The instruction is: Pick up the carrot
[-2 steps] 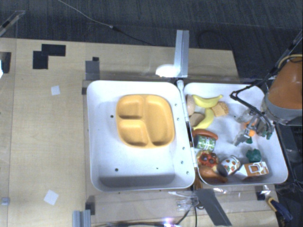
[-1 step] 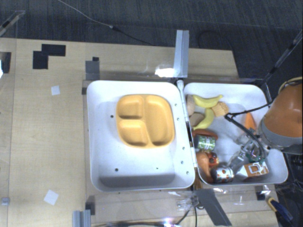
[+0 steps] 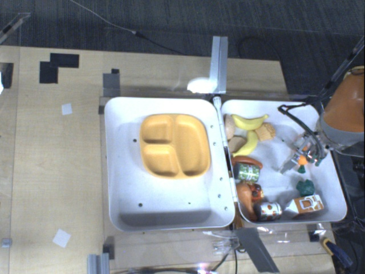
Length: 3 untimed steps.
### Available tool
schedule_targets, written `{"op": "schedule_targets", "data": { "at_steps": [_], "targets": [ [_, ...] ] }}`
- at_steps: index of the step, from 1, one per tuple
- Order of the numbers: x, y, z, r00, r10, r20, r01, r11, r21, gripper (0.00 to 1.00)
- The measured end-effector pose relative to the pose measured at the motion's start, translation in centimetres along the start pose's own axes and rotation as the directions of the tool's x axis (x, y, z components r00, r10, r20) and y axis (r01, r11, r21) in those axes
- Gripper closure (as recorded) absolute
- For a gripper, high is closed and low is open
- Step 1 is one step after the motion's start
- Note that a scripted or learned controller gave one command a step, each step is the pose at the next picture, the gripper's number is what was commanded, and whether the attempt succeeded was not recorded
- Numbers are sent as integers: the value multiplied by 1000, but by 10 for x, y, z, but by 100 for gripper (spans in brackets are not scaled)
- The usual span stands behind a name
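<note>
My gripper (image 3: 300, 157) sits at the right of the frame, low over the right bin (image 3: 336, 207), and between my closed fingers I hold the small orange carrot (image 3: 302, 161). A green toy (image 3: 305, 186) and an orange carton (image 3: 308, 204) lie just below it, with two bananas (image 3: 249, 120) toward the bin's upper left. The left bin (image 3: 122, 170) holds a yellow divided tray (image 3: 173, 144).

Grey arm (image 3: 341, 131) with broad orange band; thin black cables; small metal hand (image 3: 300, 156).
</note>
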State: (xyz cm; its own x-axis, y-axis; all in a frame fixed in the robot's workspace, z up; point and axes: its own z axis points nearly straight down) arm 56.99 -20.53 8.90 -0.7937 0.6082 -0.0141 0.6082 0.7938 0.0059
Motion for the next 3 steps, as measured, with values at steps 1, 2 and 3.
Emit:
{"op": "schedule_targets", "data": {
  "at_steps": [1,2,3],
  "targets": [
    [46,6,-1,957,291,-3,-291,957,1,0],
    [7,52,1,920,392,-2,-392,920,1,0],
    [39,8,-1,916,400,-3,-400,916,2,0]
  ]
}}
